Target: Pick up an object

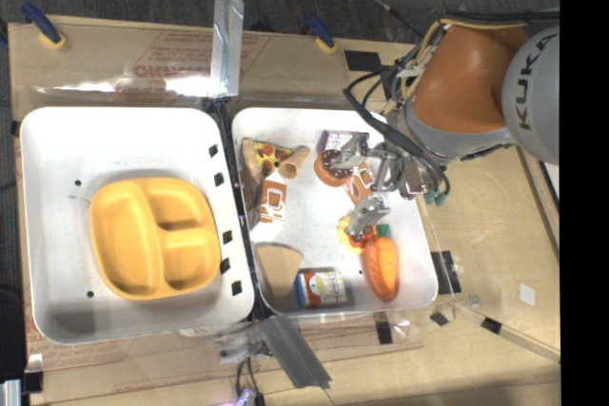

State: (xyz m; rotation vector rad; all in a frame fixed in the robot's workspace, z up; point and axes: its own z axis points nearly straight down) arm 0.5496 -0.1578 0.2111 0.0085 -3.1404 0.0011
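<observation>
Carrot [382, 267] lies lower right of the right bin [285, 124], touching yellow toy [348, 228] | claw [366, 216] hangs just above its top end | I can't tell the claw's spread

The gripper [366, 216] hangs low in the right bin [306, 216], close to that bin's right wall. Just below it lies the toy carrot [382, 266], so that side is blocked. Just above it sit a donut [331, 168] and a small orange piece [359, 187], crowded together. Further left, the white floor is bare up to a small carton [273, 203]. Down and to the left stands a can [321, 288], with a brown wedge [278, 260] beside it. Far to the left, past the divider, the left bin [48, 204] holds a yellow tray [152, 233] with free floor around it.
</observation>
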